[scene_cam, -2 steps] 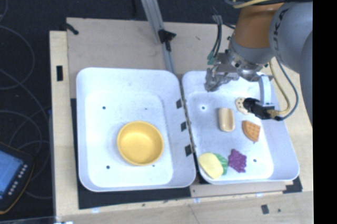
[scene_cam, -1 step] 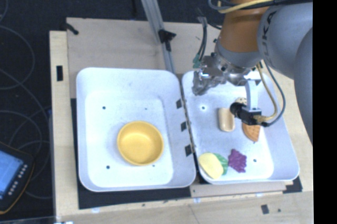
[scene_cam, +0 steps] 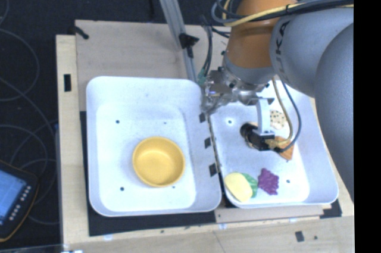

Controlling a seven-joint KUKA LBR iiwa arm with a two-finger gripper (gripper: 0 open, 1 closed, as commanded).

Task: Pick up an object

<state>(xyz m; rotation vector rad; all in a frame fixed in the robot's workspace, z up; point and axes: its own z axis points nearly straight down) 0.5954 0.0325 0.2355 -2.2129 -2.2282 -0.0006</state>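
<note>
Here is what could go wrong for you. The end effector (scene_cam: pixel 213 98) hangs at the top left corner of the right bin (scene_cam: pixel 315 186), right by the wall where it meets the left bin (scene_cam: pixel 101 91). If it goes straight down from there, I think it hits that wall or the bare floor and grabs nothing. No toy lies under it.

The things you could pick up are all away from it. The yellow bowl (scene_cam: pixel 158 161) sits alone in the left bin, open side up. It is wide and round, so a grab across it may slip off. Its rim looks like the better place to pinch.

The yellow and green toy (scene_cam: pixel 240 186) and the purple grape bunch (scene_cam: pixel 268 180) lie just beside each other at the near edge of the right bin. Going for one may push the other, or jam it against the rim. A spotted pale thing (scene_cam: pixel 277 119) and an orange piece (scene_cam: pixel 286 152) lie near the arm (scene_cam: pixel 309 49), partly hidden by cables. You cannot see them well, so aiming there is a guess.

Now the end effector itself. It is grey metal, seen from above, and the big wrist covers much of it. You cannot tell if it is apart or together. Nothing shows in its grip. It looks close to the wall between the bins, but you cannot tell if it touches.
</note>
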